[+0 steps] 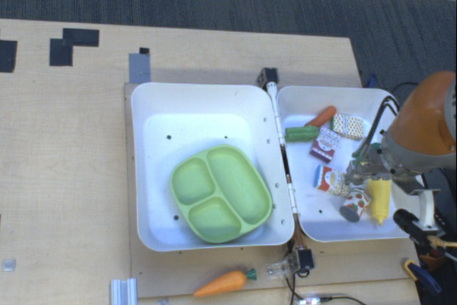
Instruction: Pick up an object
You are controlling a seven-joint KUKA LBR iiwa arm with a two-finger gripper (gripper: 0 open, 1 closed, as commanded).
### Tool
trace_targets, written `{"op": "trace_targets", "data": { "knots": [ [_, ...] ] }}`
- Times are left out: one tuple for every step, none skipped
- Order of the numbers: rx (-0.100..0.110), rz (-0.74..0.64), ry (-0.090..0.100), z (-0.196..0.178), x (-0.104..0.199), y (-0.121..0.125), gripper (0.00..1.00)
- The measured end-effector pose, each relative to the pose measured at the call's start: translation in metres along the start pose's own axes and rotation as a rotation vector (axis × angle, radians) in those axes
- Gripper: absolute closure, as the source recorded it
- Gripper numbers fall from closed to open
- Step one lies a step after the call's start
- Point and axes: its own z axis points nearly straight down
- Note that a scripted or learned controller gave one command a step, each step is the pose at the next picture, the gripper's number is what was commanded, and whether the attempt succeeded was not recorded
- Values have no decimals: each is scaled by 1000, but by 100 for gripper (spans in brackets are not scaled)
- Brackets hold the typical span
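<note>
- Gripper (355, 178) low in the right bin (307, 225), over the clutter near its near-right corner; finger state: cannot tell.
- Just beside it: red-white packet (325, 180), yellow item (379, 199), grey piece (350, 212).
- Farther: carrot (323, 116), green piece (301, 133), all crowding the far-right side.
- Left bin (153, 118) holds a green divided plate (221, 193); bare floor along its far edge.

readable text: none | small packets (327, 145) in right bin (314, 225): print too blurred to read
</note>
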Motion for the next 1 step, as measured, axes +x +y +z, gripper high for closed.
{"op": "trace_targets", "data": {
  "knots": [
    [0, 0, 0, 0, 0, 0, 0]
  ]
}}
